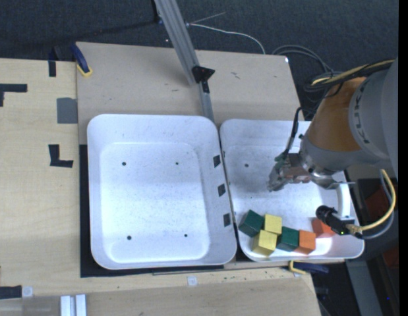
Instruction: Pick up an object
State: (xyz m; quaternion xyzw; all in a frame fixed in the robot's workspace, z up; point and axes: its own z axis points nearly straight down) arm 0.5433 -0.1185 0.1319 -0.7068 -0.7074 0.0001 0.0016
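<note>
**K:** Since the blocks all sit bunched in the near corner of the right bin (256, 133), I'd go for an outlier, not the middle of the pile. Dark green block (252, 222) at the left end looks the most open on its far side.

**R:** Where's the gripper (281, 175) now?

**K:** Over the bin's bare floor, mid-bin, away from the cluster. Nothing between its fingers that I can see. How far open, I can't tell: it's small and partly blurred under the wrist.

**R:** So it needs to shift toward the near wall before coming down.

**K:** Yes. My read: line the fingers across the green block's free faces, so neither lands on the upper yellow block (273, 224) touching it. Lower yellow block (264, 242) and teal block (289, 237) are packed too tight for a clean grasp.

**R:** Orange ones?

**K:** Orange block (307, 241) sits against the teal one; the red-orange block (320, 227) is close to the black cable fitting (325, 214). Riskier, I'd guess.

**R:** Left bin (98, 176)?

**K:** Not relevant to this pick.
</note>
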